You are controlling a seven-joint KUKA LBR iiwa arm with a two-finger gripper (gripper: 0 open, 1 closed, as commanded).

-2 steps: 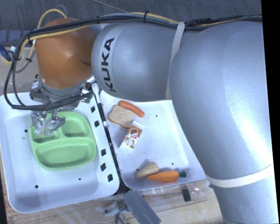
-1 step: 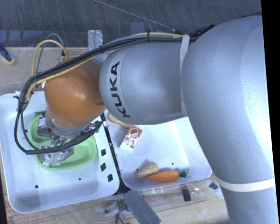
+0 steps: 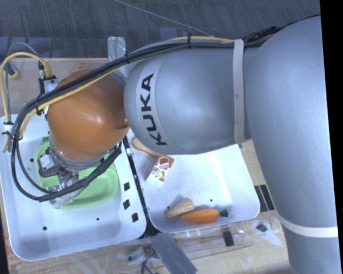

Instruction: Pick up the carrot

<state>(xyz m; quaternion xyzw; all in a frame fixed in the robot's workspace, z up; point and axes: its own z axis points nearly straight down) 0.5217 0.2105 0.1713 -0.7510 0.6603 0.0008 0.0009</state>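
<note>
- Two white bins sat side by side on the bench; the left bin (image 3: 25, 233) held a green dish (image 3: 102, 189).
- Gripper (image 3: 59, 175) hung over that dish, its state impossible to tell.
- Right bin (image 3: 237, 181) held a printed packet (image 3: 161, 168), a beige piece (image 3: 180, 208) and, touching it, the carrot (image 3: 200, 216) near the front wall.

light: bright, even, from above
glare: sheen on the arm (image 3: 192, 96) shell
shadow: arm darkens the bins' (image 3: 25, 233) far side; near side lit
focus: soft overall, cables beside the arm slightly blurred
</note>
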